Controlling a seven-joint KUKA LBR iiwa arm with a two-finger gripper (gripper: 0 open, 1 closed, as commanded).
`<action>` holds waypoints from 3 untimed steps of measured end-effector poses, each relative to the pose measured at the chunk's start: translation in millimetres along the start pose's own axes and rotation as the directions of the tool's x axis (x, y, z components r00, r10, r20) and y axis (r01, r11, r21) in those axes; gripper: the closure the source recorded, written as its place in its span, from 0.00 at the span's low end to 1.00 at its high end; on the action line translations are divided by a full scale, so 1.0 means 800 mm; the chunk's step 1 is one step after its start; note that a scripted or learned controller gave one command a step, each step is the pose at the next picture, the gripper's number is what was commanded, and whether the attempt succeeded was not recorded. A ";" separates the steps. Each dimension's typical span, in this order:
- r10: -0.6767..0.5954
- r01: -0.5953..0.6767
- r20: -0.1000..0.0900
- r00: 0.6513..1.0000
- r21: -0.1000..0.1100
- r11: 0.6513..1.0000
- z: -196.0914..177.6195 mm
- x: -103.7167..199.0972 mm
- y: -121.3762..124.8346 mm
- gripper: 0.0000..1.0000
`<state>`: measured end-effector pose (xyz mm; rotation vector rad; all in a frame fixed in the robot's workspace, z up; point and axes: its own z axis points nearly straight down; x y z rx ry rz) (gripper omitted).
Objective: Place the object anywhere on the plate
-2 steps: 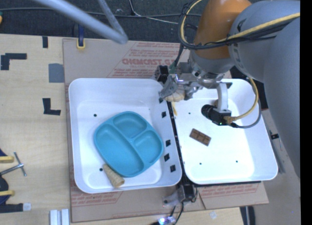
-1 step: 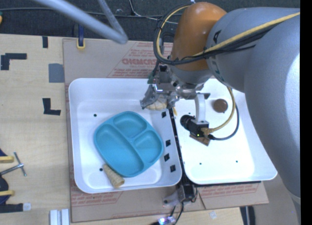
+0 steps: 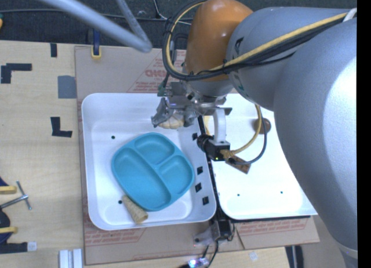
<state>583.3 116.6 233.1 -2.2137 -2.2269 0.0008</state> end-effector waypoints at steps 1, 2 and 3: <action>0.004 -0.004 0.002 1.000 0.002 1.000 0.000 -0.011 -0.003 1.00; 0.004 -0.004 0.003 1.000 0.001 1.000 0.012 -0.017 0.010 1.00; 0.004 -0.004 0.002 1.000 0.001 1.000 0.012 -0.017 0.010 0.00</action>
